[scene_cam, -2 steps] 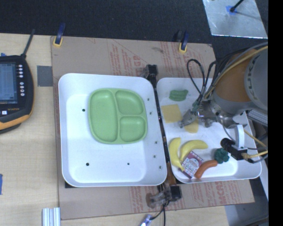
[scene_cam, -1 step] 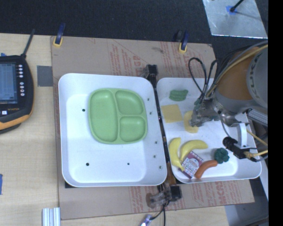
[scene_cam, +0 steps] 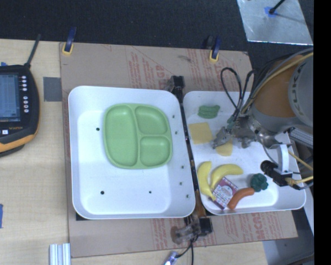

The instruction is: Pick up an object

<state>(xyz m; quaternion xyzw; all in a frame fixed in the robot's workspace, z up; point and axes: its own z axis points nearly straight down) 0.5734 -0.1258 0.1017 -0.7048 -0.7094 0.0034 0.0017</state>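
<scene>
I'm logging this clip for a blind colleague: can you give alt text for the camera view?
The grey arm reaches from the right, its gripper low over a yellow block in the right bin, which also holds a larger yellow block, two bananas, a carrot and a green piece. The left bin holds a green divided plate.

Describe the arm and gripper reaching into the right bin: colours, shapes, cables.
The arm is a thick rounded grey body with a broad orange band above the wrist. Thin black cables loop up from the wrist. The gripper is a small grey metal assembly with dark fittings, tapering toward its tip.
</scene>
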